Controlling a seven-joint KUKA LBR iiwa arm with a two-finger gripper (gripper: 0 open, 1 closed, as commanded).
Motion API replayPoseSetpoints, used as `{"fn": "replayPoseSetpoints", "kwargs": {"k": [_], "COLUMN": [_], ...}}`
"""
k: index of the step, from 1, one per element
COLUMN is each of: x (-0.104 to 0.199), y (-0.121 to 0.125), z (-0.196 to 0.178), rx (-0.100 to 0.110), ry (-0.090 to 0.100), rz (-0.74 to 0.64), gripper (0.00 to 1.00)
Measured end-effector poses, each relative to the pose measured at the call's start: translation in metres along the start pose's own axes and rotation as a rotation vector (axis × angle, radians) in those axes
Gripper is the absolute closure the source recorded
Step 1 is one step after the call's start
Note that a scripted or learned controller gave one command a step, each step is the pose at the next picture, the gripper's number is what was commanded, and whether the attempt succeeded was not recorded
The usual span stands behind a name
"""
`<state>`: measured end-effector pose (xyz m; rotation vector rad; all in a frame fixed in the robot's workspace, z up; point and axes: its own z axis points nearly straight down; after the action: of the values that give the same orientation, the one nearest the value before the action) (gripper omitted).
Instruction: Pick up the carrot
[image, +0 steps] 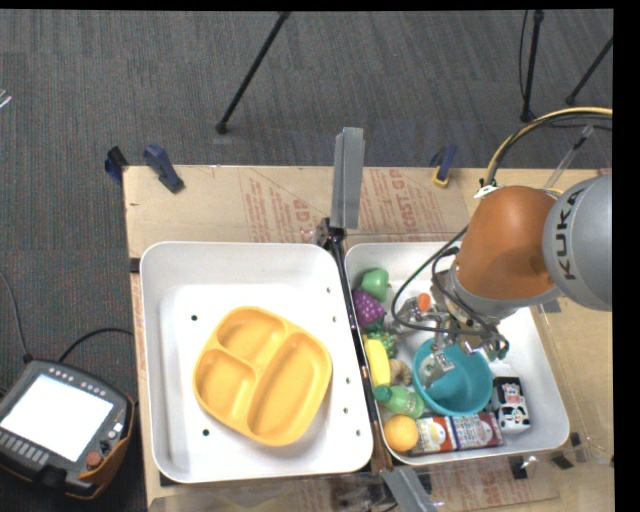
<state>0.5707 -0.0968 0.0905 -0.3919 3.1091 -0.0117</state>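
A small orange piece (424, 300), probably the carrot's end, shows in the right bin (545, 350) just left of the arm's wrist; the rest of it is hidden under the arm. My gripper (445, 355) hangs low over the teal bowl (462, 392), a little to the front right of that orange piece. The orange and grey wrist covers the middle of the bin.
Along the right bin's left side lie a green fruit (375, 282), purple grapes (367, 308), a yellow piece (377, 362), a green item (400, 400) and an orange (400, 433). A packet (460, 432) and a small carton (510, 403) lie at the front. The left bin (170, 300) holds a yellow divided plate (263, 373).
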Motion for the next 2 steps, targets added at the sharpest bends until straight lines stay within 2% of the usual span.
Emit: {"fn": "replayPoseSetpoints", "kwargs": {"k": [1, 2], "x": [-0.064, -0.010], "y": [-0.023, -0.076], "z": [-0.010, -0.006], "rx": [-0.014, -0.008], "ry": [0.035, 0.005], "rz": [0.107, 0.002], "gripper": [0.00, 0.00]}}
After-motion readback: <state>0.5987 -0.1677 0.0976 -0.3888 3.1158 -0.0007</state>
